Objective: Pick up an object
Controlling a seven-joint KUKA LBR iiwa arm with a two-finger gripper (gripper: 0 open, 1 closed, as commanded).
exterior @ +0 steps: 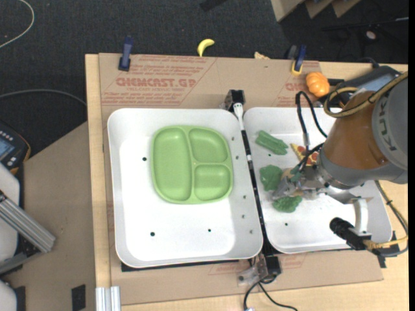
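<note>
While fingers (290, 185) stay unreadable among green toys (280, 188) | board (155, 76) reads "CHEMCAST GP"

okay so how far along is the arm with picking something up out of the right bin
Done: the arm has reached into the right bin, and its pincer sits low among the green pieces. In hand: nothing I can confirm; whether it grips any piece is unclear. Left: a secure grasp and a lift clear of the bin. The green divided plate lies in the left bin.

The left bin (130, 225) has lots of open room around the green plate (192, 164). The right bin (305, 241) is crowded: green toys (271, 142) and the arm (353, 144) block the middle.
</note>
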